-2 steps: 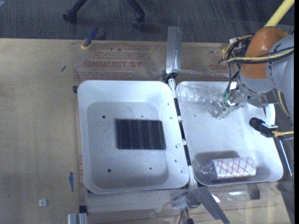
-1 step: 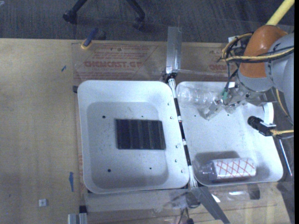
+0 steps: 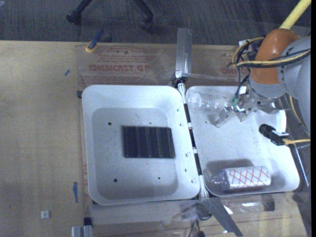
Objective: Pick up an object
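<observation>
A clear plastic bottle [image 3: 203,102] lies in the far left corner of the right bin [image 3: 291,181]. My gripper [image 3: 226,114] hangs low in that bin, right beside the bottle's near end; whether it touches the bottle is unclear. A can with a red and white lattice wrap [image 3: 245,177] lies on its side along the right bin's near wall. A dark ribbed rectangular pad [image 3: 148,142] lies flat in the middle of the left bin [image 3: 94,132].
The arm with its orange band [image 3: 269,58] reaches in over the right bin's far right corner. A metal divider [image 3: 192,142] separates the two bins. A chair base [image 3: 111,4] stands on the floor behind the bench.
</observation>
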You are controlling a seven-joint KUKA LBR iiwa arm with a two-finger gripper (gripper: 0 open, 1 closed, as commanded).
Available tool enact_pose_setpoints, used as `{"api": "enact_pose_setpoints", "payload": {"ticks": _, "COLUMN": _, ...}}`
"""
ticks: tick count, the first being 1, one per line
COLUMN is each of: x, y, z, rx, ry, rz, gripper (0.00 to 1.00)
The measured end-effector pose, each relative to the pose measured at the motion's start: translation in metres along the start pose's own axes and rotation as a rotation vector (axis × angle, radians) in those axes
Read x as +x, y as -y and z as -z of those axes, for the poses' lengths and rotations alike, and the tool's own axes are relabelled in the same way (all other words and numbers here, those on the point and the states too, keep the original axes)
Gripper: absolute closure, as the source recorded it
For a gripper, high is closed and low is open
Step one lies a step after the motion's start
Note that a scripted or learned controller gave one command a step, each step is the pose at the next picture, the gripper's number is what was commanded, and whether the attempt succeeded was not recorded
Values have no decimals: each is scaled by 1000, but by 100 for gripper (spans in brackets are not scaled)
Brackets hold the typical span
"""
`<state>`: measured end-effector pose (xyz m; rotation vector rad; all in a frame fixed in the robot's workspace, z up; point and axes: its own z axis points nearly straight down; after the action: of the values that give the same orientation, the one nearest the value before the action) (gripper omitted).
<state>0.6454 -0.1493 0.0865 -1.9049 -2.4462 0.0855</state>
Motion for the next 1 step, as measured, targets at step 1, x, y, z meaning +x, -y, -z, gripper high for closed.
{"api": "enact_pose_setpoints", "payload": {"ticks": 1, "x": 0, "y": 0, "z": 0, "rx": 0, "ry": 0, "rz": 0, "gripper": 0}}
